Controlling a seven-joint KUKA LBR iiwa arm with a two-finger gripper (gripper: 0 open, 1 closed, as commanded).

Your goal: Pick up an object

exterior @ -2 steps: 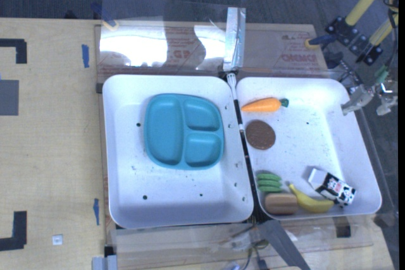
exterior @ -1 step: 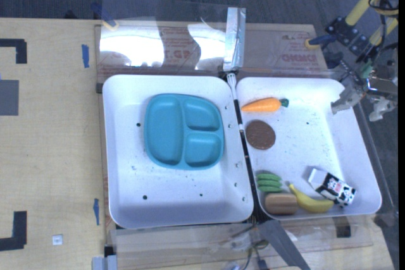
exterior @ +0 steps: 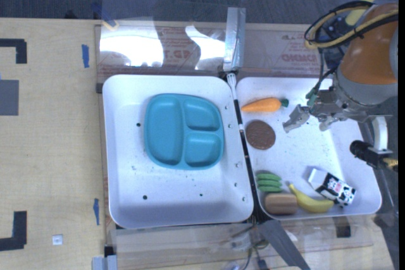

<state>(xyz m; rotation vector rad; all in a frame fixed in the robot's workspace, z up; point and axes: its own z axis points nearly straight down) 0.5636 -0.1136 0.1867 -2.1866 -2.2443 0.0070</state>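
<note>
Overall, the bench [exterior: 44, 136] is pale wood, with black corner marks and strips of blue tape on its left part. Two shallow white bins sit on it side by side, touching along their inner edges.

Left bin [exterior: 126, 193]: holds one blue plate [exterior: 185, 131] with three compartments, lying flat near the centre. Dark specks are scattered over the bin floor around it.

Right bin [exterior: 297, 161]: holds all the loose items. The arm [exterior: 370, 66], grey with its orange band, enters from the right and reaches over the upper right part of this bin. Yellow and black cables loop above the wrist.

Gripper [exterior: 310, 119]: positioned over the upper middle of the right bin, just right of the carrot and above bare bin floor. The two fingers [exterior: 292, 120] appear spread, with nothing seen between them.

Items, by size:
- Carrot [exterior: 261, 105]: orange with a green top, lying on its side near the bin's upper left, close to the divider.
- Banana [exterior: 310, 199]: yellow, lying along the bottom edge.
- Brown disc [exterior: 260, 135]: flat, round, just below the carrot.
- Brown loaf-shaped piece [exterior: 280, 203]: at the bottom left, touching the banana's left end.
- Black-and-white toy [exterior: 336, 189]: at the bottom right, just beside the banana's right end.
- Green pod-like piece [exterior: 268, 181]: directly above the brown loaf-shaped piece.
</note>
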